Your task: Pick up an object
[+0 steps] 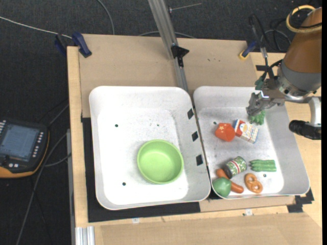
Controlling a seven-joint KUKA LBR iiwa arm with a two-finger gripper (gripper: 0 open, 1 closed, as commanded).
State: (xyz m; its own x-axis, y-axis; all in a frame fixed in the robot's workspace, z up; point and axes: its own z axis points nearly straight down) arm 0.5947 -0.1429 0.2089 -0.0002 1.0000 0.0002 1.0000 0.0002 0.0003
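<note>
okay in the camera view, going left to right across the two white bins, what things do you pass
green bowl in the left bin → green round fruit → red toy → small can → small carton → pretzel → green bumpy vegetable, these all in the right bin.

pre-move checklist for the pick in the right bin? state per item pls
1. Pincer over the right bin: ok, it sits at the bin's far end.
2. Target under the pincer: ok, a small green object lies right at its tip.
3. Object actually between the fingers: cannot tell, the wrist hides the contact.
4. Neighbours clear of the target: not ok, the small carton lies close beside it, with the red toy just past that.
5. Near-end cluster out of the way: ok, the can, pretzel and green toy sit at the bin's near end.
6. Left bin: ok, the green bowl is well away from the arm.
</note>
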